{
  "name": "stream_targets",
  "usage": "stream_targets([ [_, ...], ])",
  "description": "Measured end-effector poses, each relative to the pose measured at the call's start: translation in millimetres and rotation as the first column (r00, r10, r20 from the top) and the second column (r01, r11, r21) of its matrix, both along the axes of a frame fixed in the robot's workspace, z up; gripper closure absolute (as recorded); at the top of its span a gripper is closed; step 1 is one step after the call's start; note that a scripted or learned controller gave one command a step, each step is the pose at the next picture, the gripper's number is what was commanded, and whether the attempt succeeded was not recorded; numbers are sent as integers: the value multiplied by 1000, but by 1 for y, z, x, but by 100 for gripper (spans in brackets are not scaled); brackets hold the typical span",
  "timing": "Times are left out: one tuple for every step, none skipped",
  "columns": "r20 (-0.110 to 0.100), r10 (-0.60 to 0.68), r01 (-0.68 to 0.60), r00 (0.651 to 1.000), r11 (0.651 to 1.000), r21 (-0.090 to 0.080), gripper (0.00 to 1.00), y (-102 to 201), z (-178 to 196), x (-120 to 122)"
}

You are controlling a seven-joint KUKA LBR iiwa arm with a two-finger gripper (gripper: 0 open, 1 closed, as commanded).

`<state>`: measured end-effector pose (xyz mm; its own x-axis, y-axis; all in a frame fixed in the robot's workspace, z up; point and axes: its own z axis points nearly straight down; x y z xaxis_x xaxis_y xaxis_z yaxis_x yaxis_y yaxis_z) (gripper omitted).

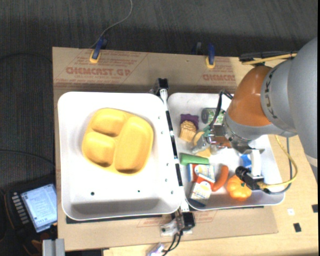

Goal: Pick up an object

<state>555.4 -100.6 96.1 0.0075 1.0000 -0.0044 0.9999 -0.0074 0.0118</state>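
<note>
**Orange band over the right bin**

Orange-banded and grey, my arm (pixel 266 103) reached in from the right, and my gripper (pixel 213 140) hung low over the right bin (pixel 272 167); whether it was clenched or released, I could not tell. Beneath and beside it lay a green tube (pixel 193 159), a small carton (pixel 201 190), an orange fruit (pixel 239 188) and a purple item (pixel 189 119). The left bin (pixel 74 143) carried a yellow divided tray (pixel 118 140). Both bins sat on the bench (pixel 112 71).

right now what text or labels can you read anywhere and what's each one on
"CHEMCAST GP" in red, on the brown board behind the left bin.
The same red print, partly cut off, on the board behind the right bin.
Print on the small carton and the tablet screen: too small to read.
</note>
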Motion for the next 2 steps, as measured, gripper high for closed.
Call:
stream_targets([
  [-17, 7, -7, 1000, 1000, 4, 100, 92, 86, -37],
  [-18, 7, -7, 1000, 1000, 3, 100, 175, 85, -33],
])
